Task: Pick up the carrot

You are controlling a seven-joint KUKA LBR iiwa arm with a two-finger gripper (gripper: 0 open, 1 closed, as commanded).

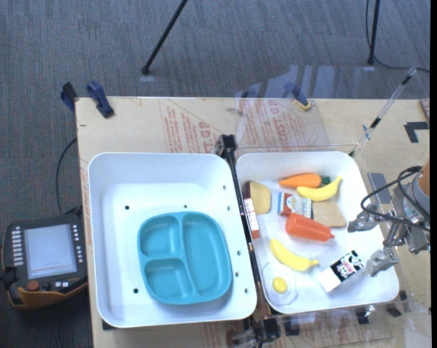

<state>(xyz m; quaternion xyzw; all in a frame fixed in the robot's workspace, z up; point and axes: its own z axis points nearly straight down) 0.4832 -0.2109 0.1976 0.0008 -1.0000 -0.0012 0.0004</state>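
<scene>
You have two white bins side by side. The left bin (106, 194) holds a blue tray (183, 257). The right bin (363, 172) is full of toy food, and the carrot (301, 180) lies near its far edge, just above a yellow banana (321, 190) and touching it. The carrot lies sideways, orange tip to the left, green top to the right. Your arm comes in low from the right, and the claw (372, 242) sits at the bin's right rim, fingers apart, holding nothing. A small milk carton (343, 270) is just beside it. From the claw, the carrot is up and to the left, well apart
</scene>
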